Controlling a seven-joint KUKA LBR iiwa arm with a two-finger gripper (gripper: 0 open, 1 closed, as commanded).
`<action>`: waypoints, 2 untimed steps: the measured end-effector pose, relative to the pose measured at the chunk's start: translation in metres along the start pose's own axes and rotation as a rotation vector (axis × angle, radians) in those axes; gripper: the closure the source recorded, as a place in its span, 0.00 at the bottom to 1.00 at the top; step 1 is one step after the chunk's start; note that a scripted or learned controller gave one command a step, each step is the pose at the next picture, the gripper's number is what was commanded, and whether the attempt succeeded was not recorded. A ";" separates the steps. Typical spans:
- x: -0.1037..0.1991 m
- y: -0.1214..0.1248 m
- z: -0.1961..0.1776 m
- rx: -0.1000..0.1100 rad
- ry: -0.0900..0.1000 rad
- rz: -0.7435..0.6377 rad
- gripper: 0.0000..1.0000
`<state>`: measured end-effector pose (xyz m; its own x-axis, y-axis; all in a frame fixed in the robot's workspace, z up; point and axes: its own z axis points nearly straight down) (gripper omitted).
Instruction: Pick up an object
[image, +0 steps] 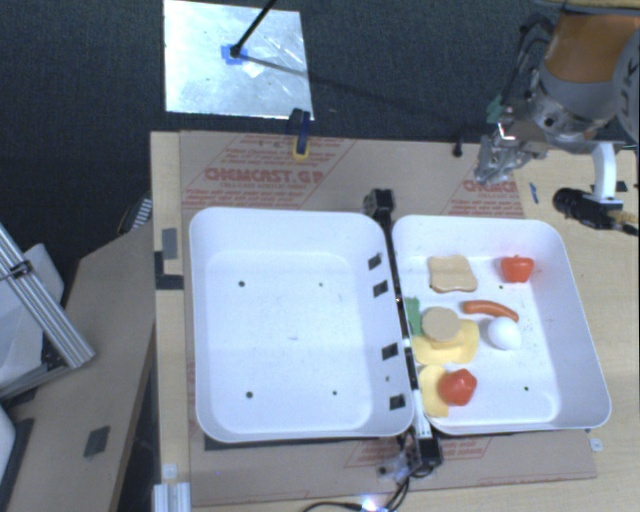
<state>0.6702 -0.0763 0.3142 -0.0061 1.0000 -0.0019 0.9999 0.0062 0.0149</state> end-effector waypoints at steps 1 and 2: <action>0.015 -0.002 0.051 0.013 0.001 0.001 1.00; 0.064 -0.001 0.036 0.012 0.002 0.000 1.00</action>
<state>0.6690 -0.0124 0.2782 -0.0060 1.0000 0.0002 1.0000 0.0060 0.0031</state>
